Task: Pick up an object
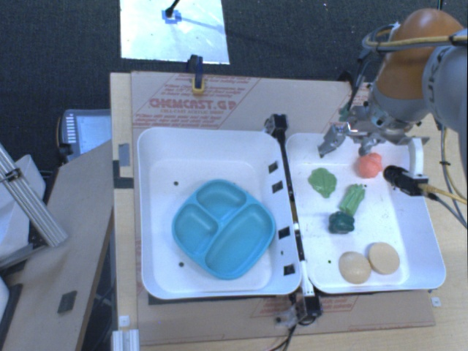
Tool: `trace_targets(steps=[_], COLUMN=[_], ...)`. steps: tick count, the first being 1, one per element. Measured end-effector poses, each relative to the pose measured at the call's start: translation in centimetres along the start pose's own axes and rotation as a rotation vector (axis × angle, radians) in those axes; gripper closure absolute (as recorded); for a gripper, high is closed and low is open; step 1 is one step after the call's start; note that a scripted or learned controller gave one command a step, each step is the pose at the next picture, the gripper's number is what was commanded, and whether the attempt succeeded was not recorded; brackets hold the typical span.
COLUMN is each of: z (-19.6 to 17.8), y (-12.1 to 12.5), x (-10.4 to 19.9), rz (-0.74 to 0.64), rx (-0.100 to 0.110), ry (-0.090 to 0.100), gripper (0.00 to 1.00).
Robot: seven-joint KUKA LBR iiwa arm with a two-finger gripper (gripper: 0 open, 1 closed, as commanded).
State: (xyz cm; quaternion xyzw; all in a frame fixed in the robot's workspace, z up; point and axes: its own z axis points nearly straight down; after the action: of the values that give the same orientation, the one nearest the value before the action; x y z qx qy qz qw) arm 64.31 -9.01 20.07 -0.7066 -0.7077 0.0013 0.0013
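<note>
Gripper [348, 142] beside round orange-red ball [369, 164]

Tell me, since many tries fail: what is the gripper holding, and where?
Nothing: the gripper hangs open above the right bin's far edge, beside the orange-red ball.

A: What is under it all?

B: A dark carpet [58, 42]. It fills the top and the left.

A: And that shiny square up top?

B: A silver sheet [174, 20] lying flat on the carpet. It has a small blue mark, and a thin black rod runs up from the mark.

A: What is the brown thing in the middle?

B: A cardboard sheet [219, 99] with red letters. It lies on a light wood bench [121, 108]. A yellow clamp [197, 79] grips its top edge.

A: Anything on the left?

B: A tan board [73, 232], a metal rail [29, 203] lying at a slant, and a grey box [84, 134] behind them.
</note>
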Motion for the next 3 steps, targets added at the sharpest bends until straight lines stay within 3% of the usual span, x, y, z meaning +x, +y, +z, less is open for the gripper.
trace_targets(steps=[2,3], z=[10.3,8.9], y=[-2.0,-1.7], x=[0.5,0.4], rz=[0.001,0.0], rx=[0.0,-0.008], ry=[0.0,-0.001], gripper=[0.0,1.0])
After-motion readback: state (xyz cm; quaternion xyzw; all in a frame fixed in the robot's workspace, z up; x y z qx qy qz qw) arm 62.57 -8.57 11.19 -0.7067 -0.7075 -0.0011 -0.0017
